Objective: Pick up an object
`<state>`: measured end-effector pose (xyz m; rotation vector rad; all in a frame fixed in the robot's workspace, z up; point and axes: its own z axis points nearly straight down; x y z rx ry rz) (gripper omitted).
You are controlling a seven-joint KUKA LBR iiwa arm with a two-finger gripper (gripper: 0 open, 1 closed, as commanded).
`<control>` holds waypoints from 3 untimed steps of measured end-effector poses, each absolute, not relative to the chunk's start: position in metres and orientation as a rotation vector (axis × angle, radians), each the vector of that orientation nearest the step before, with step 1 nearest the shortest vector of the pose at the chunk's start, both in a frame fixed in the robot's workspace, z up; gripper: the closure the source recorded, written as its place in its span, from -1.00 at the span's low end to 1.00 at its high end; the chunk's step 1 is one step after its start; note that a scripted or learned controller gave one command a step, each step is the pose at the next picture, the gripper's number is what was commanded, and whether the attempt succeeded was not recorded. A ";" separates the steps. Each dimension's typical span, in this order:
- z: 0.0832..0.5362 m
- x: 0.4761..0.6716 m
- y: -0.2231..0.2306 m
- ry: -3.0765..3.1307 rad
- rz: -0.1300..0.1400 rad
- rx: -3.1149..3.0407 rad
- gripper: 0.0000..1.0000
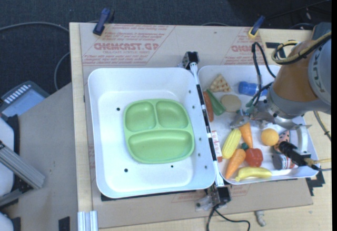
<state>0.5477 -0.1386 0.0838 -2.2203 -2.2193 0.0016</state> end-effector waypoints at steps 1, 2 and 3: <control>0.084 0.539 -0.105 -2.221 0.001 -2.219 -1.00; 0.094 0.539 -0.105 -2.221 0.000 -2.222 1.00; 0.185 0.520 -0.025 -2.223 -0.001 -2.220 1.00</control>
